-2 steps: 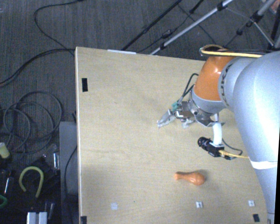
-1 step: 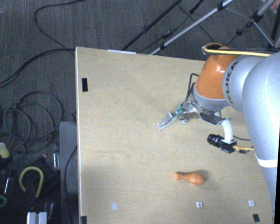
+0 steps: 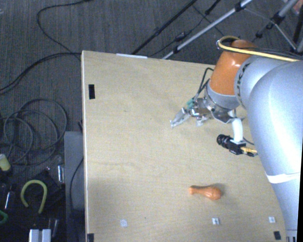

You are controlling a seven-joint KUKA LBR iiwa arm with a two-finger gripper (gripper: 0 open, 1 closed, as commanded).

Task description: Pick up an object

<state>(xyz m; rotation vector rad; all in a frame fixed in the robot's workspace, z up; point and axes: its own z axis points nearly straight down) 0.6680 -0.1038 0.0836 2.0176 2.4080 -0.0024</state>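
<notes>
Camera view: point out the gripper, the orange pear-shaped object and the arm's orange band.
gripper (image 3: 184,117), camera view, midway between its fingertips.
orange pear-shaped object (image 3: 209,192), camera view, on its rounded bulb end.
orange band (image 3: 228,71), camera view, on the band's middle above the wrist.

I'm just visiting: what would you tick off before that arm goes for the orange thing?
1. Target in plain sight: orange pear-shaped object lies alone on the tan board. Ok.
2. Nothing crowding it: ok.
3. Pincer carrying nothing: ok.
4. Pincer above the target: not ok, it sits farther up the board.
5. Pincer opening wide enough: cannot tell.
6. Black part hanging by the wrist clear of the path: cannot tell.
</notes>
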